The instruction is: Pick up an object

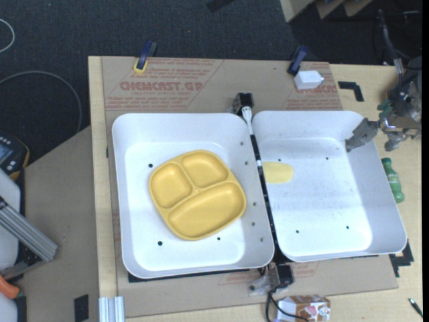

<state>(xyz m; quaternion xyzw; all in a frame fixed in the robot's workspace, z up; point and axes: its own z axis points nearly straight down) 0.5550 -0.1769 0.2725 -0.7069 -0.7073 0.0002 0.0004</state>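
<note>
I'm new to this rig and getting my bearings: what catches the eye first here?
The yellow divided plate stands out, lying in the middle of the left bin. A small pale yellow piece lies in the right bin, near its left wall. The gripper sits at that bin's upper right corner.

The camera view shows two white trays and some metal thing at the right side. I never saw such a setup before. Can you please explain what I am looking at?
This is one picture from a camera fixed above a workbench, looking down at a slant. The metal thing at the right edge is the end of a robot arm; its gripper is the part meant to pick things up. It sits over the upper right corner of the right bin, and I cannot tell if it is open or closed. Nothing can be seen held in it.

The two white trays are shallow bins, side by side. The left bin holds a yellow divided plate with three compartments. The right bin holds a small flat yellow object near its left wall. The robot's job is to pick up one object.
</note>
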